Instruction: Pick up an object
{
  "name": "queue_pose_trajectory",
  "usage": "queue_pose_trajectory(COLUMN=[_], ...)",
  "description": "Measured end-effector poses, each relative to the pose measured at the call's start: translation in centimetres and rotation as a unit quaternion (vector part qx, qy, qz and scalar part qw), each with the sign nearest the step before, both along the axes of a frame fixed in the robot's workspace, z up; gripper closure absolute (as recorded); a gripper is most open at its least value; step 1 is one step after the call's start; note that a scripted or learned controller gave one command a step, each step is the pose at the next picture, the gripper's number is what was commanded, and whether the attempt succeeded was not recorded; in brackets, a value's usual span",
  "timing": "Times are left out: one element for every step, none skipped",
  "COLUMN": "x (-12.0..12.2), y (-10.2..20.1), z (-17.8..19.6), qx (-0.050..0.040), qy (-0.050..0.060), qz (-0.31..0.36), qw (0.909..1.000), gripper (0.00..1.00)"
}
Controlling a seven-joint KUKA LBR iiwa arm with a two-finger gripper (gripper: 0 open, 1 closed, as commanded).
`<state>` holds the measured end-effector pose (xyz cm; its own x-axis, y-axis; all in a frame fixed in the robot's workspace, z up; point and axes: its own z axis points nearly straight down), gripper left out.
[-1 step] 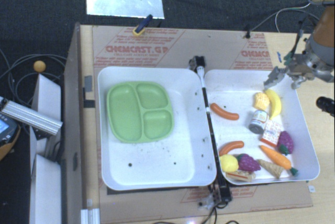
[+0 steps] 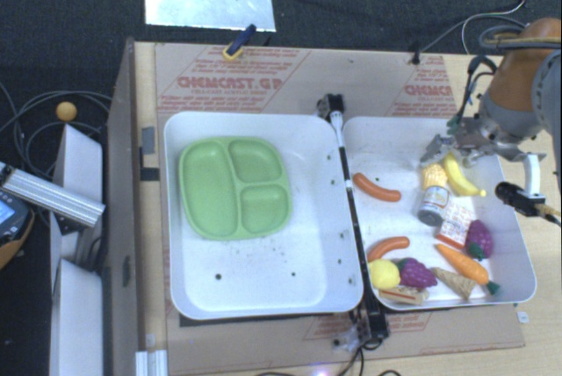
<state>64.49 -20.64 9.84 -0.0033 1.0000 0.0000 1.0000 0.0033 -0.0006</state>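
Observation:
The right bin point(image 2: 518, 278) holds several toy foods. A yellow banana point(image 2: 463, 177) lies near its far right side, with a corn cob point(image 2: 434, 176) and a small tin can point(image 2: 432, 206) just to its left. My gripper point(image 2: 457, 148) hangs directly over the banana's upper end, very close to it or touching it. The arm's grey wrist and orange band point(image 2: 518, 80) rise behind it at the right edge. I cannot see anything lifted off the bin floor.
Also in the right bin are two sausages point(image 2: 376, 188) point(image 2: 388, 247), a lemon point(image 2: 384, 273), purple grapes point(image 2: 414, 273), a carrot point(image 2: 464, 263) and a red and white box point(image 2: 454, 225). The left bin point(image 2: 263, 278) holds a green divided plate point(image 2: 235, 186).

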Motion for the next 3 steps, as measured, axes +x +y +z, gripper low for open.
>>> queue_pose_trajectory(x=[0.2, 0.2, -3.1], y=[0.0, 0.0, -0.1], z=[1.3, 1.3, 0.6], qx=[-0.0014, -0.0014, -0.0011], qy=[-0.003, -0.003, -0.003], qz=[0.002, 0.002, -0.001], qw=[1.0000, 1.0000, 1.0000], gripper=[1.00, 0.00, 0.00])
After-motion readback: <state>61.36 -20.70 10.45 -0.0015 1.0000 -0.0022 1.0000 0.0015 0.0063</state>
